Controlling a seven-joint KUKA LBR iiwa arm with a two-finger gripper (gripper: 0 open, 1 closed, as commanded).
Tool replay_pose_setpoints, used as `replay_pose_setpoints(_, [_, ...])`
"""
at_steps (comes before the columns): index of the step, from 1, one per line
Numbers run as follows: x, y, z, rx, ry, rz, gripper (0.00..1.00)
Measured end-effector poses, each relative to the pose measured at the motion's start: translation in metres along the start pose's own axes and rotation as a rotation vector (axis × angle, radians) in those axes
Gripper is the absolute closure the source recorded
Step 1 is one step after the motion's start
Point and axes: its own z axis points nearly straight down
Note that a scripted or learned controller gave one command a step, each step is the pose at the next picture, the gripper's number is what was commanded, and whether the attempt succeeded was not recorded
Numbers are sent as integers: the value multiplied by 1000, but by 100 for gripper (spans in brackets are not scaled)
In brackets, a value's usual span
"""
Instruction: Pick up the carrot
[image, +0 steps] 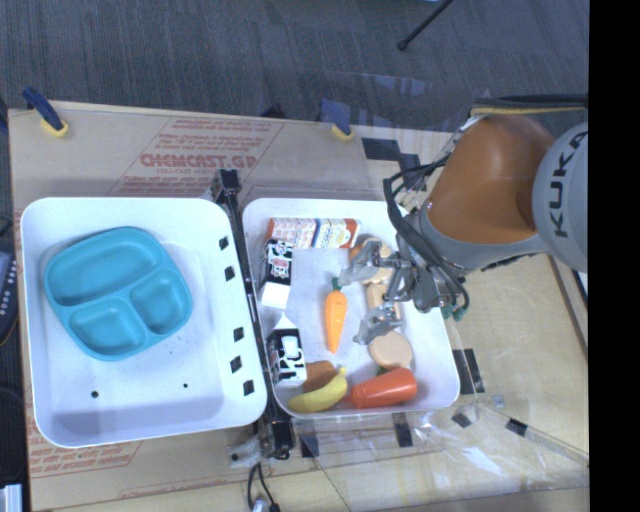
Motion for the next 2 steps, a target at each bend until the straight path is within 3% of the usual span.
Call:
replay_pose_setpoints(1, [-24, 18, 119, -6, 7, -191, 0])
replay_pose_setpoints(2, [-28, 19, 105, -2, -2, -198, 100])
